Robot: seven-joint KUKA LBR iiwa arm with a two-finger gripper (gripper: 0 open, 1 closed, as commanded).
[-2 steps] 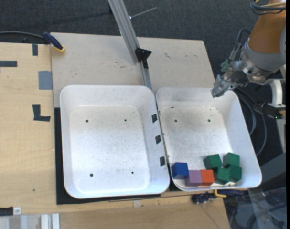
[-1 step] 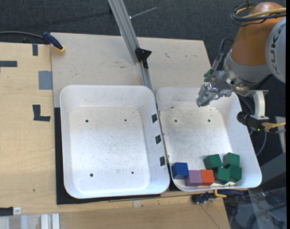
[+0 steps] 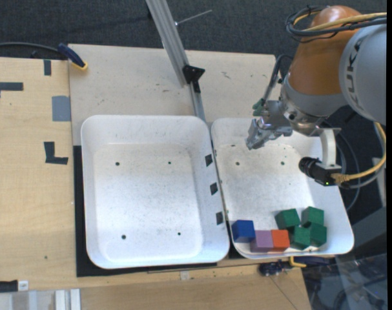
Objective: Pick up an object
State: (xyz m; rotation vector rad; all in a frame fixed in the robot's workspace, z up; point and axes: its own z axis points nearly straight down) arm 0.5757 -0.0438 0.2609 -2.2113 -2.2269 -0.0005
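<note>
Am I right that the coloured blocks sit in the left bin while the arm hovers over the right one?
Not quite. The camera view shows the coloured blocks in the right bin, at its near edge. The gripper does hover over that same bin's far end.

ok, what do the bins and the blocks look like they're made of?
Right bin and left bin: likely thin moulded plastic, white and matte, with rounded rims and dark speckling. Blocks, e.g. blue block and green blocks: solid-coloured, matte, crisp edges; painted wood or foam, can't tell.
</note>
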